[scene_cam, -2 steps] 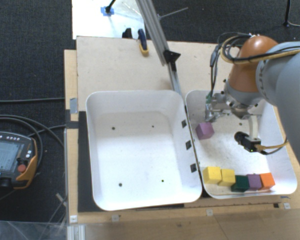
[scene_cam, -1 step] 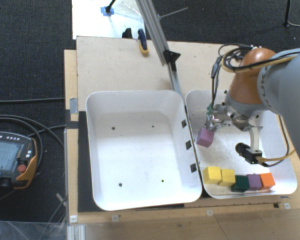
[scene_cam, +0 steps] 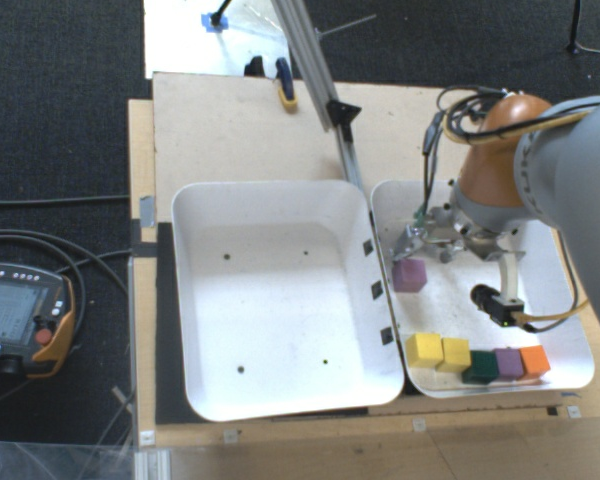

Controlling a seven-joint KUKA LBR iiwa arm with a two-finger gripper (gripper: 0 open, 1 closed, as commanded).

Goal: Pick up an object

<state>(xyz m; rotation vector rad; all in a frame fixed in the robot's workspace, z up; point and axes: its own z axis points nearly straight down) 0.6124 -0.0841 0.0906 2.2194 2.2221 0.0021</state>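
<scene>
My gripper [scene_cam: 416,244] hangs over the left part of the right bin [scene_cam: 577,320], under the orange-banded wrist. Just below and in front of it is a mauve block [scene_cam: 410,276], close to the bin's left wall. From this angle I cannot tell whether the block rests on the bin floor or is lifted. Along the bin's front edge lies a row of blocks: two yellow blocks [scene_cam: 425,349], a dark green block [scene_cam: 479,369], a purple block [scene_cam: 507,363] and an orange block [scene_cam: 534,360].
The left bin [scene_cam: 270,218] stands beside the right one, the two walls touching. A slanted metal rod [scene_cam: 315,63] crosses the back of the bench. A black cable [scene_cam: 500,306] loops off the wrist above the right bin. A teach pendant [scene_cam: 20,318] lies at far left.
</scene>
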